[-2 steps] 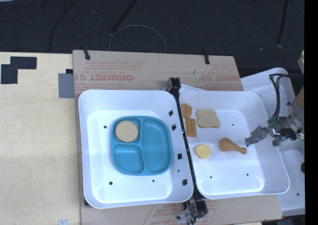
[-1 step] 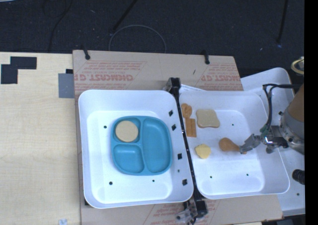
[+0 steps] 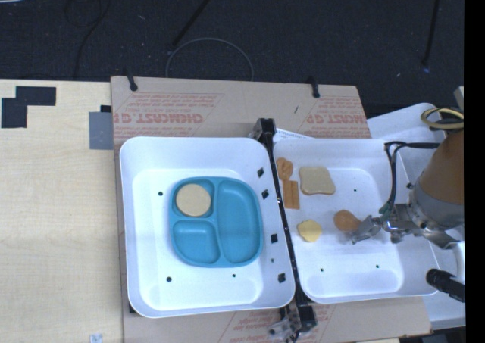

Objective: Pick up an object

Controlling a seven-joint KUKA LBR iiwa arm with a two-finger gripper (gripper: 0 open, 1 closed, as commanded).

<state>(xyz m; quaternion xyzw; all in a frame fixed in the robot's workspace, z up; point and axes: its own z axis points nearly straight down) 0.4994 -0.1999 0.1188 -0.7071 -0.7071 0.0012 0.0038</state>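
The right bin (image 3: 356, 277) holds a tan bread slice (image 3: 316, 181), a small brown roll (image 3: 346, 220), a yellow round piece (image 3: 309, 231), and orange-brown pieces (image 3: 286, 179) along its left wall. My gripper (image 3: 362, 231) comes in from the right and sits low in this bin, just right of the brown roll. Its fingertips point left toward the roll, and nothing shows between them. In the left bin (image 3: 144, 273) rests a blue divided plate (image 3: 214, 220) with a tan round cookie (image 3: 192, 200) in its upper left compartment.
A black divider (image 3: 274, 213) runs between the two bins. The grey arm with its orange band (image 3: 449, 175) fills the right side above the right bin's edge. Cardboard (image 3: 227, 110) lies beneath the bins, and a light wooden bench (image 3: 53, 220) spreads to the left.
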